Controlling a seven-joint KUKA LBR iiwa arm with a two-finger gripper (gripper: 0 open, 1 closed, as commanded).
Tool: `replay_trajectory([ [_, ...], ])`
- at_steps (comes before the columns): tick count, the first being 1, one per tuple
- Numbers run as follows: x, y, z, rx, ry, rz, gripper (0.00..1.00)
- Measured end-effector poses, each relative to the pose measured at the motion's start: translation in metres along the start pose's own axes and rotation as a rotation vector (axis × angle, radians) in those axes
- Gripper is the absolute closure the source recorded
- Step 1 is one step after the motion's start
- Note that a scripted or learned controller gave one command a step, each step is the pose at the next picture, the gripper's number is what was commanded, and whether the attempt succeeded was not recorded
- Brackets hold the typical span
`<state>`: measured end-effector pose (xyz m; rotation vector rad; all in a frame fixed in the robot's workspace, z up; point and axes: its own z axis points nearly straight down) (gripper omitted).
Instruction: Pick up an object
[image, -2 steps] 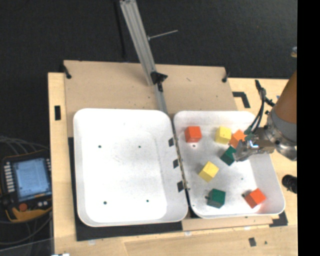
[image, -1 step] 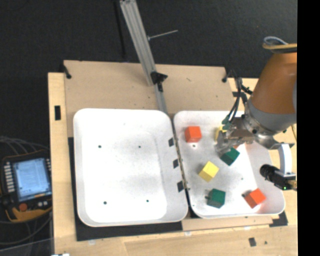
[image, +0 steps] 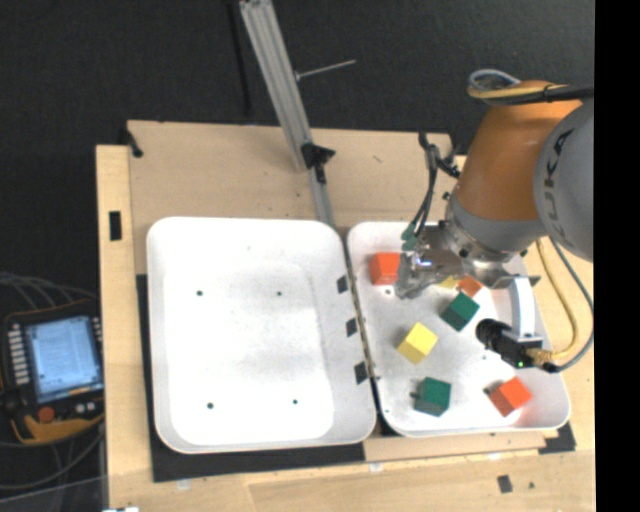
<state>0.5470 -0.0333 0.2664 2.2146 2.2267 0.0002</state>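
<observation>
Blocks lie scattered in the right bin (image: 400, 425), and we see the arm (image: 520, 170) reaching in from the right, over that bin's far part. Its tool (image: 412, 278) hangs low just right of an orange block (image: 384, 268) near the bin's far left corner; whether the two touch we cannot tell. We also cannot tell whether the tool is released or clenched, since the wrist hides much of it.

Right of the tool sits a green block (image: 460, 312), with a small orange piece (image: 469, 287) at its far edge. A yellow block (image: 417, 342) lies toward the middle, a second green block (image: 432, 396) nearer, and another orange block (image: 508, 396) at the near right. The left bin (image: 165, 330) sits beside it on the surface (image: 120, 470).
</observation>
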Motion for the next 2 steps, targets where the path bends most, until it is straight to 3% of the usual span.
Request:
replay_trajectory([
  [2,0.095,0.040,0.032,0.000,0.001,-0.001,1.00],
])
